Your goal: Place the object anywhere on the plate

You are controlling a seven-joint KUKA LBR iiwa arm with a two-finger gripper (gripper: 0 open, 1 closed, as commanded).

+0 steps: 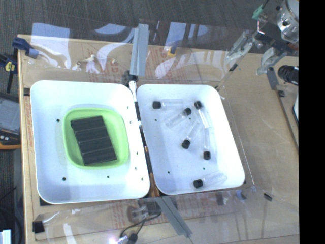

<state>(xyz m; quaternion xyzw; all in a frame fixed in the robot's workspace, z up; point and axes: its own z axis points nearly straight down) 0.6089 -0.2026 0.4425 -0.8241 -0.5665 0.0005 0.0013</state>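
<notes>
A green plate (69, 141) lies in the left white bin (45, 184), and a dark ribbed rectangular block (93, 140) rests flat on it. Several clear vials with black caps, such as one vial (203, 120) and another vial (209, 180), are scattered in the right white bin (170, 184). My gripper (246, 67) hangs beyond the right bin's far right corner, above the bench. It is open, its two fingers spread wide with nothing between them. It is far from the plate and apart from the vials.
A grey metal bar (138, 50) stands behind the seam between the bins. Clear plastic sheeting covers the wooden bench (269, 151) around them. Clamps and cables sit at the front edge (137, 215) and the left edge (7, 65).
</notes>
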